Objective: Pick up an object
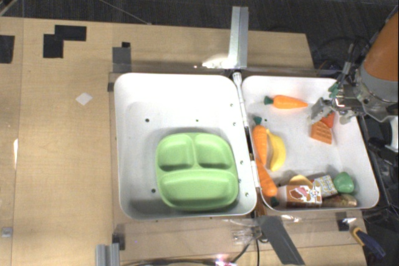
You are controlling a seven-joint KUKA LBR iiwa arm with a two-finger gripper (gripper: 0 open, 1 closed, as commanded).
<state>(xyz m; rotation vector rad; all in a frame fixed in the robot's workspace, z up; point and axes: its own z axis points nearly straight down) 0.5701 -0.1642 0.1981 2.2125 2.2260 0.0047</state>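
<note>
The bench (56, 134) carries two bins; the left bin (134, 103) holds a green tray (196, 170). In the right bin (358, 146) the jaws (329, 106) hover at the frame's right, just above an orange wedge (322, 131). I cannot tell how far they are parted, and nothing shows between them. The wedge's slanted faces may let it slip free, and the nearby carrot (288, 102) could get nudged.

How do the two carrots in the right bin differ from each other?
The top carrot lies crosswise near the bin's far wall, alone on the white floor; the long carrot lies lengthwise along the bin's left wall, beside the banana. The top carrot looks shorter and lighter orange; the long carrot is longer and deeper orange. The top carrot's green end shows on its left; I cannot make out one on the long carrot. Both are orange and lie flat.
</note>
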